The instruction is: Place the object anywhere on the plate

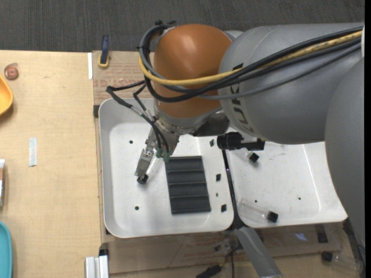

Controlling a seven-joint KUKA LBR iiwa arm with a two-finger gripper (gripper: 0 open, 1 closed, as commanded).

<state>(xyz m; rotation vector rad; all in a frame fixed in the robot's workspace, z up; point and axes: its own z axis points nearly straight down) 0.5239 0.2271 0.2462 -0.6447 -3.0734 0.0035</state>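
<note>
A dark grey ridged rectangular plate lies flat in the left white bin, towards its right side. My gripper hangs from the orange wrist band over the bin floor just left of the plate's upper left corner, slanting down and to the left. Its dark tip is close to or on the bin floor. No object is visible in the gripper. Two small black pieces lie in the right bin.
The big grey arm covers the upper right and much of the right bin. Left of the bins is a wooden tabletop with a white strip, a pink disc and an orange item. A blue clamp stands behind the left bin.
</note>
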